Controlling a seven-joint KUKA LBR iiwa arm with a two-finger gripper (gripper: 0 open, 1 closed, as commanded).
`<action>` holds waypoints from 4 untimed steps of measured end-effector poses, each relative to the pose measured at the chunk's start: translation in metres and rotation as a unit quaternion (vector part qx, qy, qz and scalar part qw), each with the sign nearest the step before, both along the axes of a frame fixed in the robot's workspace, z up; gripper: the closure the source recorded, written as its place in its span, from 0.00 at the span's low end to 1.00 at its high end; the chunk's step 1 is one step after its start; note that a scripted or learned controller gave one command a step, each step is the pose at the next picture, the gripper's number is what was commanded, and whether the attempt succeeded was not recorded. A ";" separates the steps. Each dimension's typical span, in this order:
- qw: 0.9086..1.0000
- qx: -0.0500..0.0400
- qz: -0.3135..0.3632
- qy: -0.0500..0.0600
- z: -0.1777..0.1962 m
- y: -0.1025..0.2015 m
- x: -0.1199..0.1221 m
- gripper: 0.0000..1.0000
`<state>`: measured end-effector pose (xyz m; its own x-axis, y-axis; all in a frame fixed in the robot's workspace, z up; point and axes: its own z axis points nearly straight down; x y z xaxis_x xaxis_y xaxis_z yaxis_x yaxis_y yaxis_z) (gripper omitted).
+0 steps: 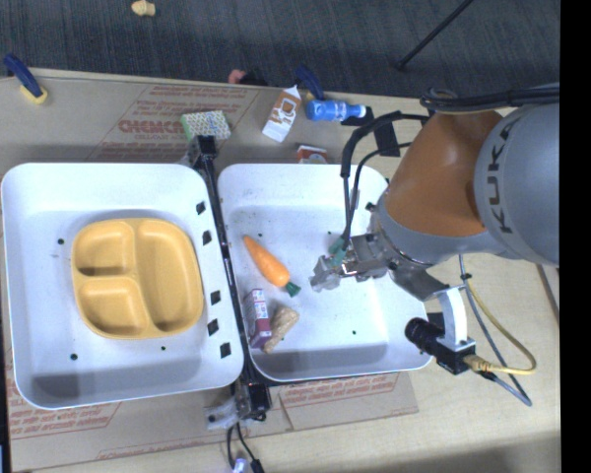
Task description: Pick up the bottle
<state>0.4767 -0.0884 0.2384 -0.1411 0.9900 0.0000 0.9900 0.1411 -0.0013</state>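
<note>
The arm point(473, 190) covered the right bin's point(305, 190) right wall and far right corner. The tool point(327, 270) appeared small and blurred, its fingers impossible to make out. The bottle point(260, 317), near the bin's front left corner, was too small to read its label.

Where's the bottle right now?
In the camera view, the bottle lies in the right bin, against its left wall near the front corner. A tan object touches its right side, the carrot lies just behind, and the gripper is further right.
</note>
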 end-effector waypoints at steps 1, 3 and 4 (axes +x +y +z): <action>0.970 0.001 0.242 0.001 0.003 -0.008 0.000 1.00; 0.878 0.000 0.479 0.000 -0.037 -0.034 0.000 1.00; 0.898 0.000 0.441 0.000 -0.036 -0.117 0.000 1.00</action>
<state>0.4765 -0.2059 0.2022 -0.8697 0.4937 -0.0006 0.4937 0.8697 -0.0013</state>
